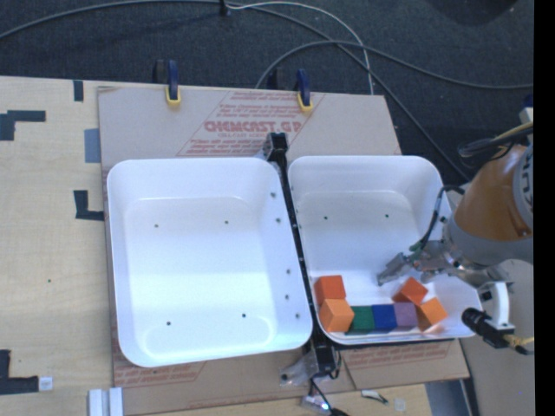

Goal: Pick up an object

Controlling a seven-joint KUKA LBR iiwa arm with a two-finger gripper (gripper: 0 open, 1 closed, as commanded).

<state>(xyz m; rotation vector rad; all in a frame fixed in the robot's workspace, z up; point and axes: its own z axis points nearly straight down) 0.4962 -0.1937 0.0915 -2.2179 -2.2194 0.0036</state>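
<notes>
The tool [401, 271] hung over the right bin [364, 176] beside plastic-looking blocks [371, 312] — its grip unreadable.

Dark carpet floor [104, 24], loose cables [295, 16]

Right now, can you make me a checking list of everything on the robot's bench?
Surface: pale wooden bench with a brown cardboard sheet under two shallow white plastic bins, left bin and right bin.
Job's things: small blocks crowded at the right bin's near edge: red-orange cube, orange cube, green cube, blue cube, purple cube, another red-orange block, another orange block.
Clutter: nothing seen in the bins besides the blocks.
Grippers: two-finger metal gripper low in the right bin, beside the blocks, holding nothing that shows.
Cables: pale cables on the dark floor.
Surroundings: two blue-and-yellow clamps on the cardboard's far edge.
</notes>
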